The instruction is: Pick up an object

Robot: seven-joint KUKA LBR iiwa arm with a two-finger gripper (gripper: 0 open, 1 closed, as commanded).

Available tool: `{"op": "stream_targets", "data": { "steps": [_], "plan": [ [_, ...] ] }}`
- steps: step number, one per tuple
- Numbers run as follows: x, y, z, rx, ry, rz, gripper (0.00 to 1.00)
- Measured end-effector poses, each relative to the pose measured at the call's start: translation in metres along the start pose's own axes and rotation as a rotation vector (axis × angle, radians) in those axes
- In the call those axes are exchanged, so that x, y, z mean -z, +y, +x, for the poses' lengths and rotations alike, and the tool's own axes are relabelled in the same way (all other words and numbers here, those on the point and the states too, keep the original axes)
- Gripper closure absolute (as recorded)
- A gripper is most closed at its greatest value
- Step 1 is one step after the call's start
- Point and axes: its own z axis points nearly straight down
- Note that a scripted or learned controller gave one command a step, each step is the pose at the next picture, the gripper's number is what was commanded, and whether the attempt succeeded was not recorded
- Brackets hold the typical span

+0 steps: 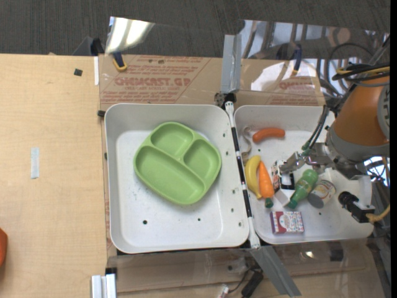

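Green bottle [302, 188] lies tilted, cap lower left; gripper [290, 164] just beside it, state unclear

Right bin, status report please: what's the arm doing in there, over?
Gripper low in right bin. Green bottle right beside it, not seen held. Carrot, banana, small box crowd close.

Counts across the two bins

Two white bins [118, 185]; one green divided plate [178, 162], one sausage [268, 133], one banana [252, 174], one carrot [265, 180], one green bottle [302, 187], one small box [288, 221].
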Motion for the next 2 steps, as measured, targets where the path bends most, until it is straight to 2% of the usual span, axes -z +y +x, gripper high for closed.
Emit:
{"op": "stream_targets", "data": {
  "steps": [1, 2],
  "plan": [
    [0.001, -0.02, -0.012, 0.041, 0.0, -0.003, 0.0],
    [0.012, -0.019, -0.01, 0.042, 0.008, -0.001, 1.0]
  ]
}}
